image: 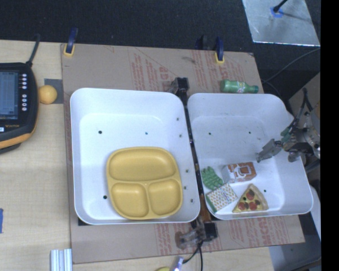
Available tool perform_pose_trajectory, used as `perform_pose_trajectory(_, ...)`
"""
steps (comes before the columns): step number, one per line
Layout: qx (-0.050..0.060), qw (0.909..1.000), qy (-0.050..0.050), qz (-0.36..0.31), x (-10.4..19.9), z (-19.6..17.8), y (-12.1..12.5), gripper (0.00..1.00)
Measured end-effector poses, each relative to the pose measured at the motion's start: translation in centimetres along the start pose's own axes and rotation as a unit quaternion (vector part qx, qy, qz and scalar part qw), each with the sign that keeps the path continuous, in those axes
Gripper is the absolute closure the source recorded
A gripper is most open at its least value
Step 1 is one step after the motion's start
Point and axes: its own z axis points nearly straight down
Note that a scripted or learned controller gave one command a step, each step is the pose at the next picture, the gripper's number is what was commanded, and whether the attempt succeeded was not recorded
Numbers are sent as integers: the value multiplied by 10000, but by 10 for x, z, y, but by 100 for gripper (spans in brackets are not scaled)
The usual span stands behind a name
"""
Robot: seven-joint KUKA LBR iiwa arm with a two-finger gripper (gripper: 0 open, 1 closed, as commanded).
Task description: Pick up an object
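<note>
The right bin (231, 117) has several small items near its front edge: a green ridged piece (211, 178), a white and orange carton (241, 171), a checked green-and-white packet (221, 197) and a toy pizza slice (250, 200). My gripper (281, 150) hangs over the right side of this bin, up and to the right of the carton and apart from every item. It is open, one finger (266, 152) points left toward the bin's middle, and nothing lies between the fingers.
A yellow divided plate (145, 182) lies in the left bin (101, 112). A green bottle (240, 86) lies on the cardboard behind the right bin. At the far left are a control pendant (8, 109) and a yellow ball (47, 94).
</note>
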Motion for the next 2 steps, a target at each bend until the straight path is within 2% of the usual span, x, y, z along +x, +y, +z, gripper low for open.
perform_pose_trajectory(1, 13, 10000, -1, -12, 17, 113, 56, 0)
perform_pose_trajectory(2, -17, 10000, -1, -1, -7, 78, 159, 0)
